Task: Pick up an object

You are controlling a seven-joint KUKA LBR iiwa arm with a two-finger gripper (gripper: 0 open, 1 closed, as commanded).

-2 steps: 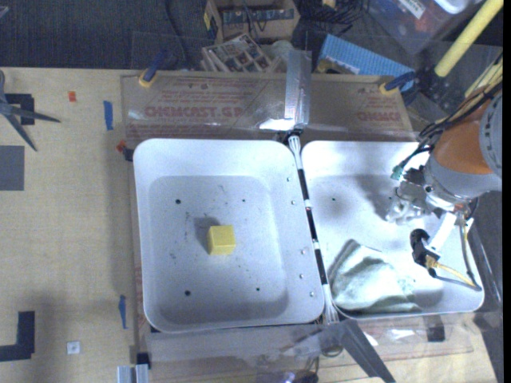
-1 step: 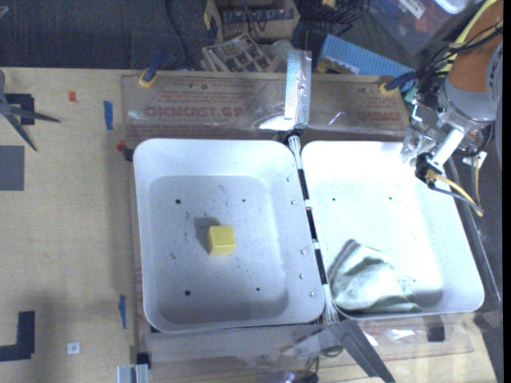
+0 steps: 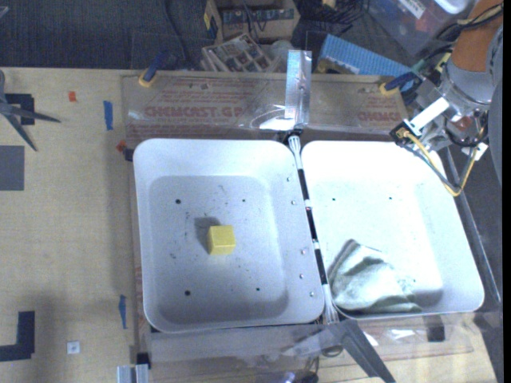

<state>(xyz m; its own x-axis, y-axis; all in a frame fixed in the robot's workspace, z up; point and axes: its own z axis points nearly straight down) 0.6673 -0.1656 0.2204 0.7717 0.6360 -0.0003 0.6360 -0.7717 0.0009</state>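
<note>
The gripper, its grip unreadable, hung over the right bin's far rim; yellow block lay well left, crumpled cloth nearer.

The grey arm is cut off by the right and top edges of the frame, so that little beyond its wrist is seen, and the state of the gripper cannot be made out among cables and brackets. The crumpled pale object in the right bin is too soft in outline to be identified. The lettering on the clear sheet behind the bins is blurred and only partly legible. Clutter beyond the bench is cropped at the top edge.
</note>
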